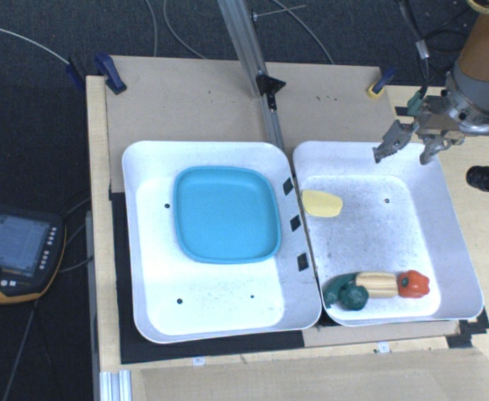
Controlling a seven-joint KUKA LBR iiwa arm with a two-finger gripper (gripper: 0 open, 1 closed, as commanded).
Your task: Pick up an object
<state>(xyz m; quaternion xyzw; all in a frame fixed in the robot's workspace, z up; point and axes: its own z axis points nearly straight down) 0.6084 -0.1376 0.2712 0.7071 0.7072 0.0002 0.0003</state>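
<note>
arm (484,53): cut off at right edge | handheld pendant (14,253): screen unreadable

The arm reaches in from the right, its gripper (409,149) jaws spread apart, holding nothing.

Plate (227,214) in left bin (144,307); toys (376,288) in right bin (453,249).

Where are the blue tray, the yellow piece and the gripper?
Blue tray (227,214), camera view, middle of its flat base.
Yellow piece (322,204), camera view, its centre.
Gripper (410,147), camera view, midway between its fingertips.
</note>
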